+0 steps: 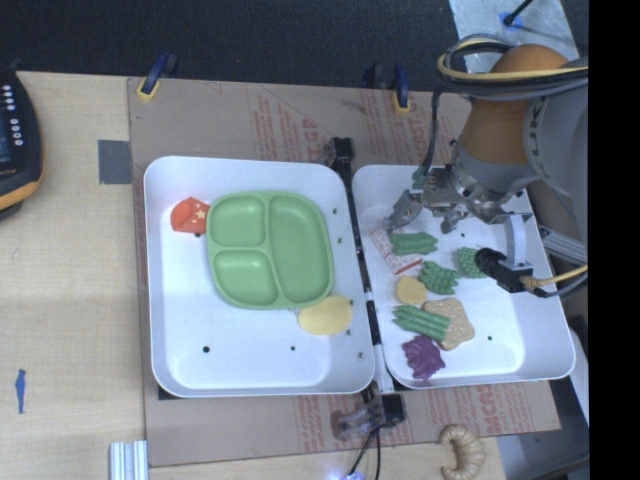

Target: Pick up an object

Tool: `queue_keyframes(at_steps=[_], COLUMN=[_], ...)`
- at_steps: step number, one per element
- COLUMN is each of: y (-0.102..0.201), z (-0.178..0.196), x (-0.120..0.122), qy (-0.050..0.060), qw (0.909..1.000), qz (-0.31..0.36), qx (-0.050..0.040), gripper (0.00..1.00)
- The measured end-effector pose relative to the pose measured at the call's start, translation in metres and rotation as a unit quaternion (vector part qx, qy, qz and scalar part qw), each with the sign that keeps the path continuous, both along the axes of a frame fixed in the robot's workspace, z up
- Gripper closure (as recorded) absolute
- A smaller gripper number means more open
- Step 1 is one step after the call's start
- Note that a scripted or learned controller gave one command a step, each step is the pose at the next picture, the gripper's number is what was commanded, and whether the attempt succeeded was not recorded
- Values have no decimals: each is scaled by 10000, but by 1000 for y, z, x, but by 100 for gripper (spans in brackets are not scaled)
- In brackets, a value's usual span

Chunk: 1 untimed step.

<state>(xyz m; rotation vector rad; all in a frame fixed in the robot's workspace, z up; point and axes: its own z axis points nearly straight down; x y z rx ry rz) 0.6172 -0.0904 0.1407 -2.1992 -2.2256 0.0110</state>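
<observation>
My gripper (426, 215) hangs over the back part of the right bin (545, 353), its fingers spread open with nothing between them. Just in front of it lies a green leafy toy (413, 242) beside a small clear packet (388, 248). Further forward are another green piece (438, 276), a spiky green one (467, 261), a yellow disc (410, 290), a green pod (420, 320), a tan toast slice (456, 323) and a purple toy (423, 357).
The left bin (175, 358) holds a green divided plate (270, 248), a red piece with a star (189, 215) and a yellow lemon-like toy (326, 316). The arm's grey body (520, 118) overhangs the right bin's back right corner. A tan curled object (462, 451) lies on the bench in front.
</observation>
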Motion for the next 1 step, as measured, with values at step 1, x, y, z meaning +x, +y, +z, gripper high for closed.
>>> queue_keyframes(at_steps=[1], y=[-12], z=[-47], x=[-17], qy=[-87], qw=[9999], qz=[-49], qx=[-12], gripper=[0])
